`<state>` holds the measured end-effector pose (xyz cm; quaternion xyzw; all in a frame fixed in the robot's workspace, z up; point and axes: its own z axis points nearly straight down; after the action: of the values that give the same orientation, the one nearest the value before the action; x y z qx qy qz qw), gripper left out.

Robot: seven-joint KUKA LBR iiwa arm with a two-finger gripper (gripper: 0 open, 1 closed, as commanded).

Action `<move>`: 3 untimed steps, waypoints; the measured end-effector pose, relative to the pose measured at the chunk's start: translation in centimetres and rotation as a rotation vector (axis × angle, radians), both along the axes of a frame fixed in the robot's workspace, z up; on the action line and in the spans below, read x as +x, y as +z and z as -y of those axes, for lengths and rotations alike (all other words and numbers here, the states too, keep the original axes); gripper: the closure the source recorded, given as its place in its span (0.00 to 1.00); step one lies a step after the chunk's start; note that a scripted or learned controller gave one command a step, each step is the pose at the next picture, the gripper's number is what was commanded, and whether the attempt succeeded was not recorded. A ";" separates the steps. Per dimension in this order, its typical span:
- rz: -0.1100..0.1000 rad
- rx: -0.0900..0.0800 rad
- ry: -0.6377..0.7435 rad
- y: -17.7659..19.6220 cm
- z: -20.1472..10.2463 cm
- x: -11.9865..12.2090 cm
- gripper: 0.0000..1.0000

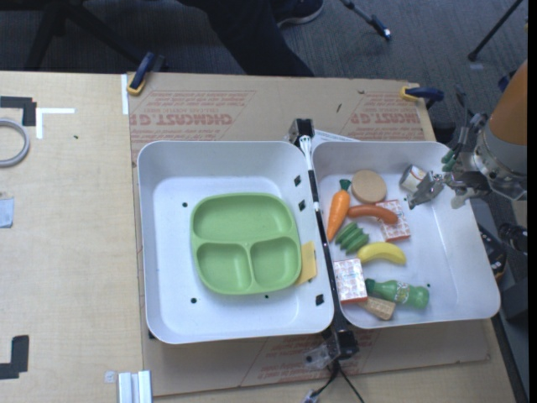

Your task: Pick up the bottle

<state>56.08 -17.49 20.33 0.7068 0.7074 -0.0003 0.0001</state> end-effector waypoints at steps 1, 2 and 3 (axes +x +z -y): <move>0.001 -0.001 0.001 1.0 0.0 0.1 1.00; 0.000 0.000 0.053 5.7 0.5 -5.1 1.00; 0.000 0.000 0.135 4.6 -1.1 -8.2 1.00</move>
<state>47.85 -16.38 24.88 0.6574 0.7536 -0.0002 0.0001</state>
